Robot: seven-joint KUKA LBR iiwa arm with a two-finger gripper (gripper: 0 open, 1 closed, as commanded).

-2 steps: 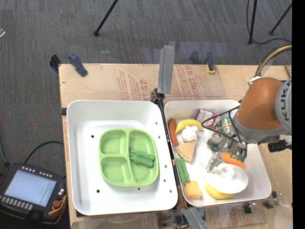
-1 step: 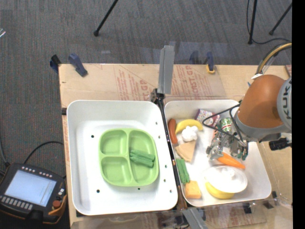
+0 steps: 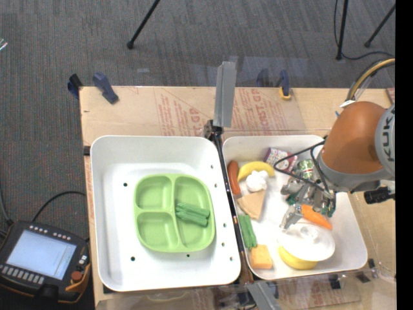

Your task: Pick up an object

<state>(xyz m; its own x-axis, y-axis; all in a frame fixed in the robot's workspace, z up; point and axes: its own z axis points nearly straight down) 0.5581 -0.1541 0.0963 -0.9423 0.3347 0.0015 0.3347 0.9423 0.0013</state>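
Green divided plate sat in the left bin, with a green bean-like piece lying across its right compartments. The right bin was crowded: red sausage, banana, white lump, bread wedge, green pod and orange cube along its left side, a purple packet near the back, a white bowl with a yellow piece at the front. The gripper hung low over the bin's middle, fingers spread, nothing between them. Likely target was the carrot, just right of the fingertips and touching the bowl rim. Risks, as judged: fingers closing beside the carrot rather than around it, the round carrot rolling out, or a finger catching the bowl and dragging it.
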